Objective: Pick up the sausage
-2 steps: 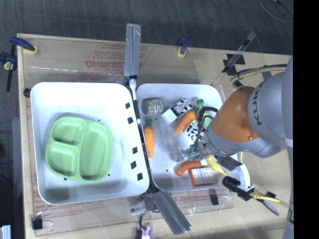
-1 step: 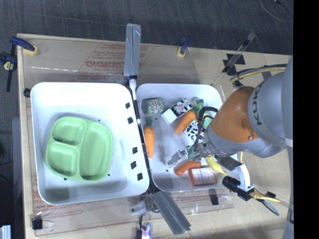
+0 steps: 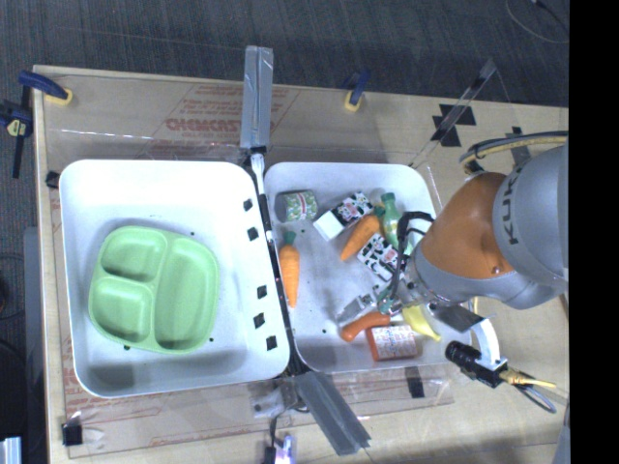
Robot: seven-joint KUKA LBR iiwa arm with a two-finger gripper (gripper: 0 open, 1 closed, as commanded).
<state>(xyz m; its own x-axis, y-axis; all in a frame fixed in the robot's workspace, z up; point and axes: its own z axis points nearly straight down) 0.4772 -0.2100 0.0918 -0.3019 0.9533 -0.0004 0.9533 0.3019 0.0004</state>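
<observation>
The claw [image 3: 379,301] reaches low into the right bin [image 3: 319,351]; whether it grips anything cannot be told. The sausage [image 3: 359,328] lies just below-left of it, beside a red packet [image 3: 394,342].

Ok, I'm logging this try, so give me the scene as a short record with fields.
left bin: holds a green divided tray
right bin: carrots, small packs, other toy food
sausage: reddish, near the bin's front, beside a red pack
carrots: one by the divider, one further back
gripper: low over the right bin, close above the sausage; grasp not visible
arm: reaches in from the right
</observation>
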